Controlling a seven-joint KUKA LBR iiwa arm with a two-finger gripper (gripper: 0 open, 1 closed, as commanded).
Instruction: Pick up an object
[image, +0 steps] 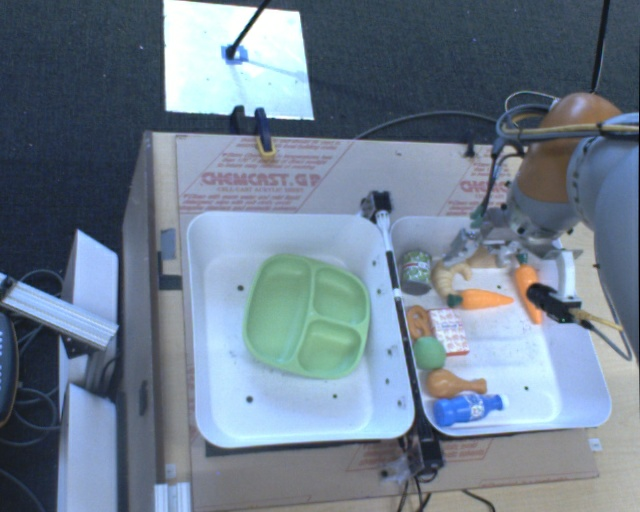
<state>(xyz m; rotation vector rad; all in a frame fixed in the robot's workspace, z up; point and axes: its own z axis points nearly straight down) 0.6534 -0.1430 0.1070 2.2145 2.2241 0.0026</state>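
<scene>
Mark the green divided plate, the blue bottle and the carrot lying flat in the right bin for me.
green divided plate (305, 315): camera view, its central ridge.
blue bottle (462, 409): camera view, middle of its body.
carrot (485, 298): camera view, its orange body.

A robotics lab: a board-topped table (300, 165) on dark carpet (70, 100) carries two white bins (215, 420), with loose cables (430, 125), aluminium framing (55, 310) and a grey arm (600, 170) reaching over.
</scene>
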